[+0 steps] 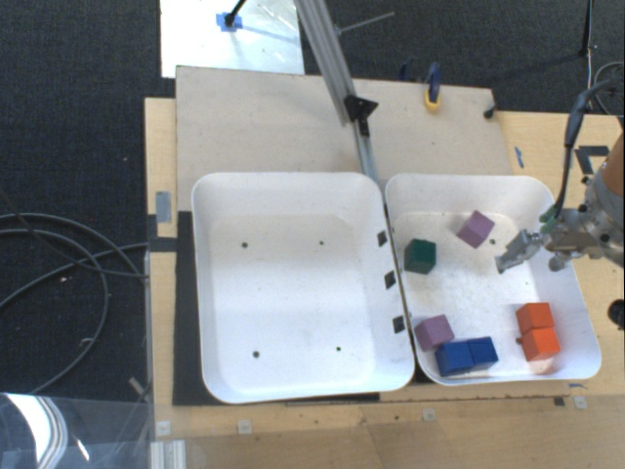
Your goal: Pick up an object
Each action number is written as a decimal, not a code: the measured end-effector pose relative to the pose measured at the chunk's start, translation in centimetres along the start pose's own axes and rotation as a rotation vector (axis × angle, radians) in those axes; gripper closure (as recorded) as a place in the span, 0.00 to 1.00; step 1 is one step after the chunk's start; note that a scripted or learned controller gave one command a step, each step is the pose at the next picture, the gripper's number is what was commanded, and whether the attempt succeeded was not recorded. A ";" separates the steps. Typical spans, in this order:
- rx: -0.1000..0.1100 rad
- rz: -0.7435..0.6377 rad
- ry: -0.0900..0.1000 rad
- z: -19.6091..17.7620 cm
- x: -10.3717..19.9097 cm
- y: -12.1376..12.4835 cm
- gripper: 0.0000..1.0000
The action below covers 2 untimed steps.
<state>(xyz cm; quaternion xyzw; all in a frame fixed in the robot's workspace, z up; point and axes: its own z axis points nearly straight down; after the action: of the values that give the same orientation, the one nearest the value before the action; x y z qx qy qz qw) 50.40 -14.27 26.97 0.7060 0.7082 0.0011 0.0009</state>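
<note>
The gripper [513, 254] hangs over the right bin [576, 311] holding nothing; I cannot tell how wide it stands. Going left to right from the green cube [420, 255]: two purple blocks [434, 331], a blue block [466, 356], then orange blocks [537, 330]. Best bet, I judge: centre over the nearby upper purple block [476, 229] and descend straight. No readable writing.

**Claw over the right bin**

Two white bins sit side by side on the counter [293, 106]. The claw [515, 254] hangs above the right bin [586, 360], near a purple block [476, 229]. A green block [420, 256], another purple block [434, 331], a blue block [466, 356] and an orange block [537, 330] lie in that bin. The left bin [210, 360] shows its white floor.
</note>
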 end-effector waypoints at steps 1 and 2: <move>-0.005 -0.004 -0.002 -2.4 -0.2 4.0 0.00; 0.005 -0.003 0.000 7.1 -0.6 9.5 0.00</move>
<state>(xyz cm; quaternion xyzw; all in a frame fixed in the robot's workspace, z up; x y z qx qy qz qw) 59.92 -14.84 19.87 0.7049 0.7093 -0.0008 -0.0009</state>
